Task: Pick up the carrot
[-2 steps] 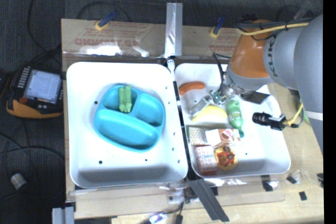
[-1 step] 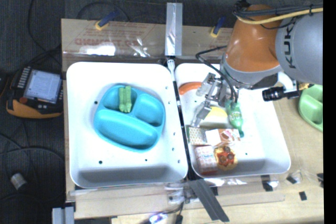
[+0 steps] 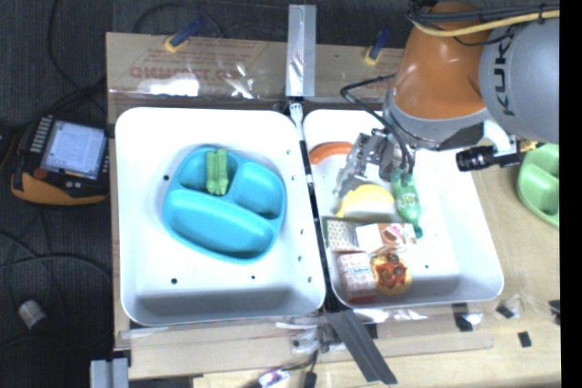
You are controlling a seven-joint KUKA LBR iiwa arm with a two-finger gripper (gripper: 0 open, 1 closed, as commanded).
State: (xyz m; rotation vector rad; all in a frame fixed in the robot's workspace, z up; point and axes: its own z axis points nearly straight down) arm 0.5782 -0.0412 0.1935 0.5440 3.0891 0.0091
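I see both white bins [image 3: 136, 195] as smooth, glossy plastic, and the blue divided plate [image 3: 209, 227] looks like satin plastic. My arm's orange band [image 3: 441, 68] shines. The bench [image 3: 509, 223] looks like pale, matt wood.

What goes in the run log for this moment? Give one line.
gripper over right bin | carrot beside it, not held | blue tray in left bin
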